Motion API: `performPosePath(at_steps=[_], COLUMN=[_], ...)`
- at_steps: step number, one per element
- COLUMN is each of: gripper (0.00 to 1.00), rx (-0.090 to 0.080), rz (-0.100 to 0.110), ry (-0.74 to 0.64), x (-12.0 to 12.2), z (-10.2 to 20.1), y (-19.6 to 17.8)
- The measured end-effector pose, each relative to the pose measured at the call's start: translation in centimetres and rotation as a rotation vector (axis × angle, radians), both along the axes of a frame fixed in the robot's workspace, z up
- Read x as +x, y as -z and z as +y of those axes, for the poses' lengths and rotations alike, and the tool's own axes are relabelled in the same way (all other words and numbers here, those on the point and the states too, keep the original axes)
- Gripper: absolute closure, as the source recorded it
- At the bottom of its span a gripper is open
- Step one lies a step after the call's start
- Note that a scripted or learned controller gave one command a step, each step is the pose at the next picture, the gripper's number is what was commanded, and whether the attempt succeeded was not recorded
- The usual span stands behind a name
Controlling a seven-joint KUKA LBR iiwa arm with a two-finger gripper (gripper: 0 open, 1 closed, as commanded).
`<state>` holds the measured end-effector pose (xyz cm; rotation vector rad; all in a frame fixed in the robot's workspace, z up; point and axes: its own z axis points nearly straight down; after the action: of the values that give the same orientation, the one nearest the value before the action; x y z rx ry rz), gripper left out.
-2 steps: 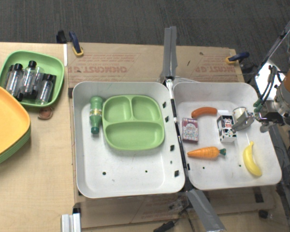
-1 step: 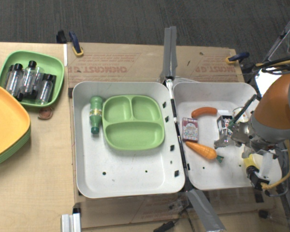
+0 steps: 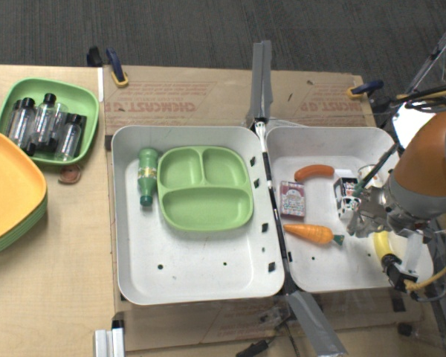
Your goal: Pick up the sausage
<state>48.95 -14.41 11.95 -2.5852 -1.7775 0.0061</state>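
Dark carpet lies behind a cardboard-topped bench (image 3: pixel 208 99) bearing two shallow white bins: the left bin (image 3: pixel 201 274) holds a green divided tray (image 3: pixel 205 188) with a green bottle (image 3: pixel 147 175) just beside it, and the right bin (image 3: pixel 334 270) holds the sausage (image 3: pixel 314 172) near its far side, a small card box (image 3: pixel 293 199) and a toy carrot (image 3: pixel 310 233). The grey arm with its orange band (image 3: pixel 430 158) reaches over the right bin, its gripper (image 3: pixel 354 218) low just right of the carrot and well apart from the sausage; I cannot tell how it is set.
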Motion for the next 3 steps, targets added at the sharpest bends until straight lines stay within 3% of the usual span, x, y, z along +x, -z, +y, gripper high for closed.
performPosePath(at_steps=[1, 2, 3], gripper=[1.0, 1.0, 1.0], rx=[-0.005, -0.006, -0.007], rz=[-0.001, -0.001, -0.002], ry=[0.288, 0.529, 1.001], x=[8.9, 14.7, 15.3], z=[-2.0, -0.7, 1.5], y=[-12.9, -21.1, -27.0])
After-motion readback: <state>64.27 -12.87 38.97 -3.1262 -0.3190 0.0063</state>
